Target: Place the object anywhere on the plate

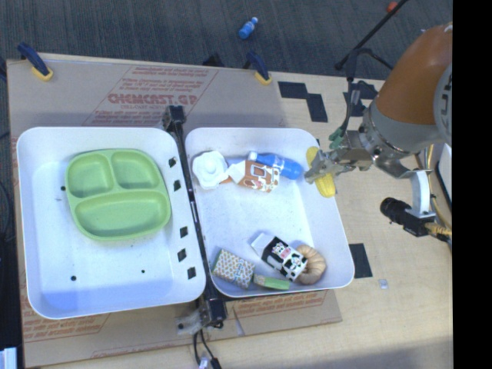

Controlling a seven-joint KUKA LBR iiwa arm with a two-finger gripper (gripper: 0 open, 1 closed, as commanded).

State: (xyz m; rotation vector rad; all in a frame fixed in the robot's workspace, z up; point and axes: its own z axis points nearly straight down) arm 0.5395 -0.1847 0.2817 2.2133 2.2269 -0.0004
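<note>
1. Where the right bin [342, 264] comes nearest the camera, a patterned box [233, 268], a green strip [270, 283], a black-and-white block [283, 258] and a brown ring [313, 264] lie bunched together. The block overlaps the ring and hides part of it.
2. Beside it in the left bin [31, 229], the green plate [118, 193] lies flat with three compartments, and nothing rests on it.
3. Farther back in the right bin, a white cup [207, 167], an orange-and-white item [260, 174] and a blue bottle [283, 166] lie in a row, touching or overlapping. What the middle item is cannot be made out.
4. At that bin's right rim sits the yellow object [327, 185], well apart from the plate. The gripper [319, 169] crosses its middle, so two yellow ends show on either side.
5. Whether the jaws are apart or clamped on the yellow object, I cannot tell, as the gripper is dark and blurred.
6. Behind it, the arm [415, 75] is cut off by the frame.
7. Farthest off, a small blue thing [247, 28] lies on the carpet.
</note>
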